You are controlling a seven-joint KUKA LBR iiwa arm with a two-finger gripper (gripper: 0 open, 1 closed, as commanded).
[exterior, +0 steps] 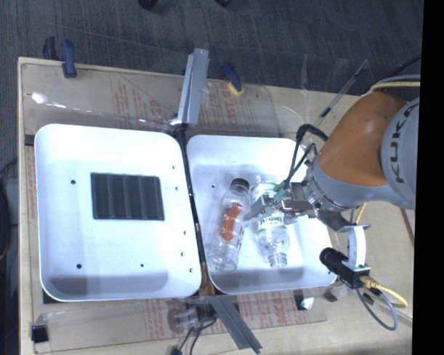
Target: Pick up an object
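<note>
The arm (368,153) reaches in from the right, its orange band bulging over the right bin's (208,158) far right corner and its grey wrist angled down toward the bin's middle. The gripper (273,204) sits low among the bottles; whether it is released or clenched cannot be told, since the wrist and clutter hide it. A black cable loops from the wrist, and a black cylinder (339,263) juts out near the bin's right rim.

2 clear plastic bottles lie in the right bin. The left bottle (229,226) has a dark cap pointing away and an orange patch inside, its base toward the near rim. The right bottle (273,237) carries a white label with green print and lies just beside the gripper, touching or nearly so.

The left bin (54,204) holds a dark ribbed panel (127,197).
</note>
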